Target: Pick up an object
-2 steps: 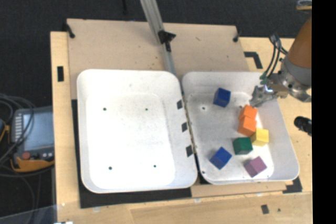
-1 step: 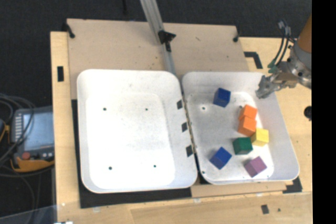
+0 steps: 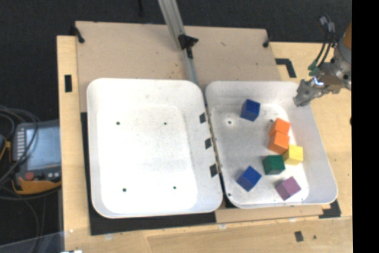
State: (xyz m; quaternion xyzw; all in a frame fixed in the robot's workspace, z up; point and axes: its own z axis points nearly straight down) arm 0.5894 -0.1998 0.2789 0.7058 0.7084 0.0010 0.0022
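Observation:
The right bin (image 3: pixel 237 98) holds several small cubes. A blue cube (image 3: pixel 250 109) lies near its far side, and a second blue cube (image 3: pixel 249 178) sits near the front. Two orange cubes (image 3: pixel 279 134) are stacked close together, with a yellow cube (image 3: pixel 294 154), a green cube (image 3: pixel 273 164) and a purple cube (image 3: pixel 288 187) below them. My gripper (image 3: pixel 304 94) hangs at the bin's far right corner, above and to the right of the cubes. Nothing shows between its fingers.
The left bin (image 3: pixel 100 103) lies beside the right one. A slanted metal post (image 3: pixel 169 3) rises from the back of the bench. A control pendant with cables (image 3: pixel 35 154) sits off the bench's left edge.

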